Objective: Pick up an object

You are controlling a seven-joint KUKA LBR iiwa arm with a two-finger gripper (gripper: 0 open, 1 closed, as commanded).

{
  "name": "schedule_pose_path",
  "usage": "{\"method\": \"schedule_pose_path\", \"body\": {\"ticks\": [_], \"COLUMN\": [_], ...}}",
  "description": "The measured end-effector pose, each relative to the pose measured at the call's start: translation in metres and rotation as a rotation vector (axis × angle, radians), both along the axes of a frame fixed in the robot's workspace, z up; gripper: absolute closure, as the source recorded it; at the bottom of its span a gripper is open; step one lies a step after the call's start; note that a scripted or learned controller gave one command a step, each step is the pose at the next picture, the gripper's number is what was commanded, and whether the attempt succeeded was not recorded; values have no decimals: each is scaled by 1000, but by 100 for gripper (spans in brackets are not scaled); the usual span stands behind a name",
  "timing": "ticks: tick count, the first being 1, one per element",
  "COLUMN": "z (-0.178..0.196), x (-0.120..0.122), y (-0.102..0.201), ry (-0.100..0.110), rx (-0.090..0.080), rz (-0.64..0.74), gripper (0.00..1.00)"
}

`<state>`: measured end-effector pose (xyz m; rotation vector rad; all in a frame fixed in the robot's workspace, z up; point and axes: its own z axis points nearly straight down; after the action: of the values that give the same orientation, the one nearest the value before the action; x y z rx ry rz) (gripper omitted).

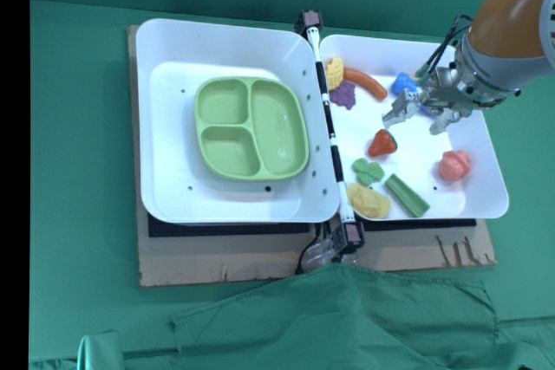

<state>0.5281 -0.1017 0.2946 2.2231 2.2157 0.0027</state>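
My gripper [420,117] hangs over the right bin [486,186], its fingers spread open with nothing between them. A blue toy [404,84] lies just up and left of the fingers, partly hidden by them. A red strawberry [382,143] sits just below the left finger. A pink toy [454,165] lies below the right finger. Also in this bin are an orange sausage [365,82], a purple grape bunch [343,94], a yellow corn piece [333,71], a green leafy toy [368,172], a green stick [407,195] and a yellow toy [369,202].
The left bin [165,56] holds a light green divided plate [251,127]. A black-and-white divider bar [328,121] runs between the bins. Green cloth [347,316] lies bunched at the front of the bench.
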Motion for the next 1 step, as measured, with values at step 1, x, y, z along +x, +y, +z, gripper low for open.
{"method": "schedule_pose_path", "body": {"ticks": [1], "z": [0], "x": [0], "y": [0], "ry": [0], "rx": [0], "rz": [0], "gripper": [0]}}
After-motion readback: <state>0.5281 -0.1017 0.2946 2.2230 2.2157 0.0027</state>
